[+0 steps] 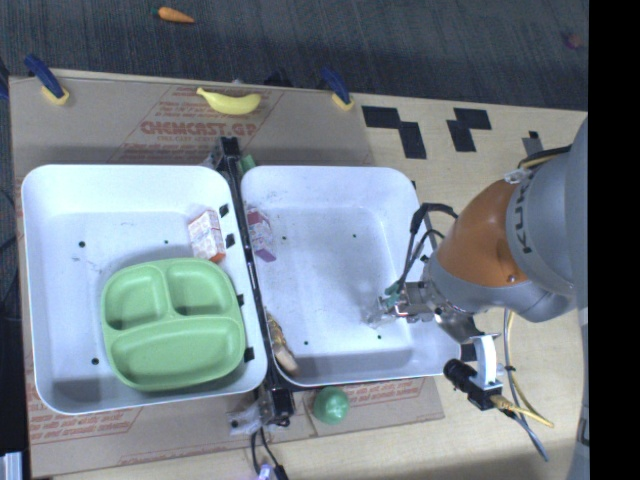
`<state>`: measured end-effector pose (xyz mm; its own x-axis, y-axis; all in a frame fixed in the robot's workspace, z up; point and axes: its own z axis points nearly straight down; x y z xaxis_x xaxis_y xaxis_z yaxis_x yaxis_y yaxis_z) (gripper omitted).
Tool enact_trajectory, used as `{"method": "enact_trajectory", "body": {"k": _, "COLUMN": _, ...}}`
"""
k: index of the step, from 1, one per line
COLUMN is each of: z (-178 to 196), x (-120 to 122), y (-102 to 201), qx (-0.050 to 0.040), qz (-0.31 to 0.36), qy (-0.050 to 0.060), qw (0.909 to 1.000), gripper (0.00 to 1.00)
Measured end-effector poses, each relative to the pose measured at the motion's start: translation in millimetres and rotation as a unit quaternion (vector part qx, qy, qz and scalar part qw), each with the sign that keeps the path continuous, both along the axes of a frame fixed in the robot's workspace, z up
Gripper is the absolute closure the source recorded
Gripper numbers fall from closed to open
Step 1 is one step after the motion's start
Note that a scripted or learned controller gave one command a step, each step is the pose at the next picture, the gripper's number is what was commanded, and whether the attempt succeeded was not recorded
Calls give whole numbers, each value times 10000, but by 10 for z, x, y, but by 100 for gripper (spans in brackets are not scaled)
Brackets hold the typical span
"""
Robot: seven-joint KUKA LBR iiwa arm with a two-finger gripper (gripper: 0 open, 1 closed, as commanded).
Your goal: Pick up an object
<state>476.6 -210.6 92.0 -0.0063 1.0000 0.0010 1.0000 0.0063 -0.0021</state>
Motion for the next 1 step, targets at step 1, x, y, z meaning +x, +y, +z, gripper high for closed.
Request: {"method": "enact_trajectory", "body": {"k": 1, "z": -3, "x": 19, "y": 421, "qx": 5, "qz": 13, "qy": 1, "qw": 10000, "gripper": 100}}
